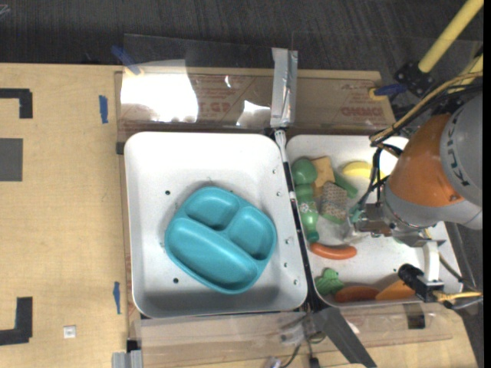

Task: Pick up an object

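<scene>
Gripper point(360, 219): I cannot tell its state
Advice: I'd centre over the red toy sausage point(332, 250), descend straight

Divided tray point(221, 238) in the left bin point(146, 159), toy foods point(331, 200) clustered in the right bin point(376, 263), hand point(360, 219) over them

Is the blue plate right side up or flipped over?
Right side up: the teal plate in the left bin shows its three hollow compartments facing up.
</scene>
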Controlling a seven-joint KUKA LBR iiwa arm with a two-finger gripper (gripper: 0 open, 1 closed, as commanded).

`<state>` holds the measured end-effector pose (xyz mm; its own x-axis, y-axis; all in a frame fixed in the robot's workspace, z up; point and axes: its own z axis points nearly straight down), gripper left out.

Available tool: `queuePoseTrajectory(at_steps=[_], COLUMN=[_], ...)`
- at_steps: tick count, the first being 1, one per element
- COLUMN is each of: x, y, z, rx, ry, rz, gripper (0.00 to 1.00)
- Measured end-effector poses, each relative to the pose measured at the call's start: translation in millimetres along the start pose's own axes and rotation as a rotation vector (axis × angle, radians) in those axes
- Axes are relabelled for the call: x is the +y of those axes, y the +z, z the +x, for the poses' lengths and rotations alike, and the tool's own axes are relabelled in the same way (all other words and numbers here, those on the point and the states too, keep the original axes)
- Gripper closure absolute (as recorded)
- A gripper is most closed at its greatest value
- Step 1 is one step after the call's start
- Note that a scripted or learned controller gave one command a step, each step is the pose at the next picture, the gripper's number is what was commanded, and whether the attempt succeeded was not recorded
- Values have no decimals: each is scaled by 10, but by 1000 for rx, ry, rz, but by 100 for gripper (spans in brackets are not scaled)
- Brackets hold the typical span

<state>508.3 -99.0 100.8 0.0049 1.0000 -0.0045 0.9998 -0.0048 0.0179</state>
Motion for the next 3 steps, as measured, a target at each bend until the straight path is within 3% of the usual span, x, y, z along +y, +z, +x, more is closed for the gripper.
queuePoseTrajectory(at_steps=[1,2,3], x=[-5,606,1090], y=[7,132,149], z=[1,-32,50], rx=[0,1,-1], ry=[0,46,312], rz=[2,8,12], gripper=[0,0,0])
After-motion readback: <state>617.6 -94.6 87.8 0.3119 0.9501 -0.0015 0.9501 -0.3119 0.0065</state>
